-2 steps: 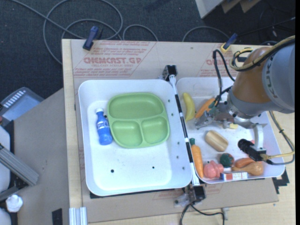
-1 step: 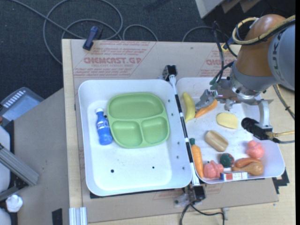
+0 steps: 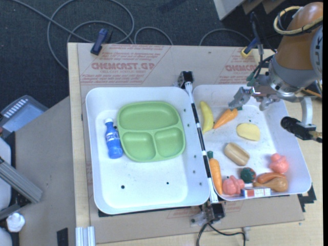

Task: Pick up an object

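The claw [image 3: 252,97] hangs over the right bin [image 3: 302,160], fingers spread wide and pinching nothing. Just beside its left finger lies a carrot [image 3: 226,119], tip angled toward a banana [image 3: 206,116] near the divider. A yellow slice [image 3: 248,131] sits close below. In the left bin [image 3: 97,152], a green tray [image 3: 150,130] and a blue bottle [image 3: 113,139].

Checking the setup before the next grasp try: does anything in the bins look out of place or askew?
One thing: a carrot in the right bin lies hard against the divider between the bins, maybe awkward to grasp. The other toy foods lie loose in that bin; the green tray and blue bottle sit flat in the left bin.
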Action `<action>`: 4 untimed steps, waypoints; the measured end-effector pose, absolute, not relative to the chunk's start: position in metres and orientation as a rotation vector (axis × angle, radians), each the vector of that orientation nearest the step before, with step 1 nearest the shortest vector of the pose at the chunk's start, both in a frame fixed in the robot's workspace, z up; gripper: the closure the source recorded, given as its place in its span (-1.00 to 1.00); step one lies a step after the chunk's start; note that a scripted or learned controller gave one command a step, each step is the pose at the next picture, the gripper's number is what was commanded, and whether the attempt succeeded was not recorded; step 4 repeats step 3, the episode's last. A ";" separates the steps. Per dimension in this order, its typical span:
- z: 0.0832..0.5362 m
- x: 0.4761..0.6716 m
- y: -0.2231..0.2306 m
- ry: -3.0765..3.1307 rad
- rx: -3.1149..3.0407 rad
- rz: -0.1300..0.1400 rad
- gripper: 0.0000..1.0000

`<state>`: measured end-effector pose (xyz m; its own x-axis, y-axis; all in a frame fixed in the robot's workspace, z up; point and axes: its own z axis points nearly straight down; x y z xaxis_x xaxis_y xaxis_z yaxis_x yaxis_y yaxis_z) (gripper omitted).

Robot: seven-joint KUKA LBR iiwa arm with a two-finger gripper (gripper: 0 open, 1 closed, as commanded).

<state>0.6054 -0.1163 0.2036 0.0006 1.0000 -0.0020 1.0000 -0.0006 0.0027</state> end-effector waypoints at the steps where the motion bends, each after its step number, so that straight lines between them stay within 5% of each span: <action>1: 0.125 0.632 -0.114 2.224 2.222 -0.002 -1.00; 2: 0.084 0.640 -0.099 2.223 2.222 -0.002 -1.00; 3: 0.095 0.640 -0.099 2.223 2.221 -0.003 1.00; 4: 0.095 0.640 -0.099 2.223 2.221 -0.003 1.00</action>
